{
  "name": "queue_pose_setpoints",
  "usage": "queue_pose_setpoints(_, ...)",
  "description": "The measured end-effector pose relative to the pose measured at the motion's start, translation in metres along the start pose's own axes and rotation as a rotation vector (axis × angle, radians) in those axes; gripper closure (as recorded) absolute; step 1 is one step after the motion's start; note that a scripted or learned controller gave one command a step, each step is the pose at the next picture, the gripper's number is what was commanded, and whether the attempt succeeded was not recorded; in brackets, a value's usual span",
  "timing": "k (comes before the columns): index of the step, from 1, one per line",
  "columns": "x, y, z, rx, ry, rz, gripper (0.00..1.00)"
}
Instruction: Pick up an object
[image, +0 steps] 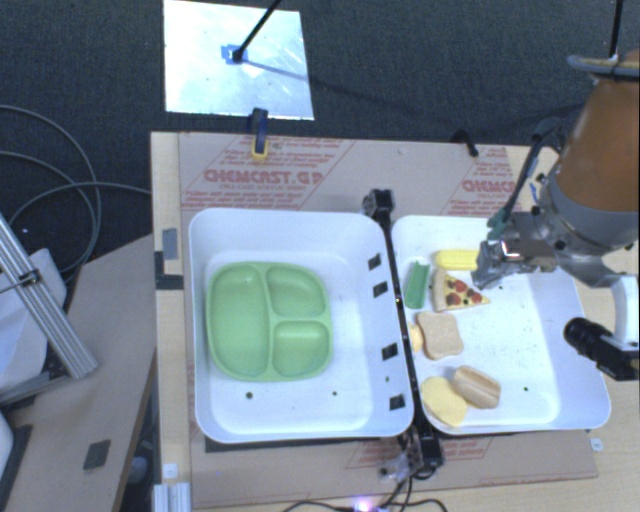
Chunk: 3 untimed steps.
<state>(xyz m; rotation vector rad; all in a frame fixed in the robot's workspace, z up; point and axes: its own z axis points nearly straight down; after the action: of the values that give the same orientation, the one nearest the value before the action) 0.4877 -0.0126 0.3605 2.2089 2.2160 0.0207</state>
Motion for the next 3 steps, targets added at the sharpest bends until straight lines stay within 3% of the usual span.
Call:
queue_pose_setpoints(1,0.051,0.035,-0.078,0.005,0.002,-0.007,1.0)
queue_pose_setpoints(2,0.032,0.066,-0.035,0.017,-0.001,0.004,1.0)
queue_pose_setpoints(3,0.049,0.078,0.043,0.023,0.0,0.0,1.0)
